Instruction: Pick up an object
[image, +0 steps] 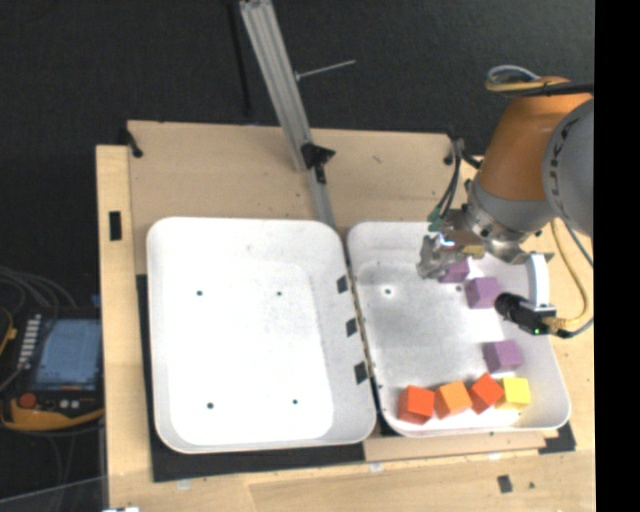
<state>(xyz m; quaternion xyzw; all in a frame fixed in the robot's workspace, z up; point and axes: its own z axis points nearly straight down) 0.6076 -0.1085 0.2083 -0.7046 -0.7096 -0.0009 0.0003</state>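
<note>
My gripper (438, 260) hangs low over the far part of the right bin (400, 330), under the arm's orange band. A small purple block (458, 271) lies right against its right side, partly covered by the gripper body. A second purple block (483, 291) sits just right of that one, and a third purple block (502, 355) lies nearer the front. Along the bin's front wall a red-orange block (417, 403), an orange block (455, 398), a red block (487, 391) and a yellow block (517, 390) stand in a row.
The left bin (250, 330) lies beside the right one, joined by black clips. A slanted metal pole (290, 110) rises behind the bins. A black cable connector (520, 312) hangs off the wrist above the right bin's right side.
</note>
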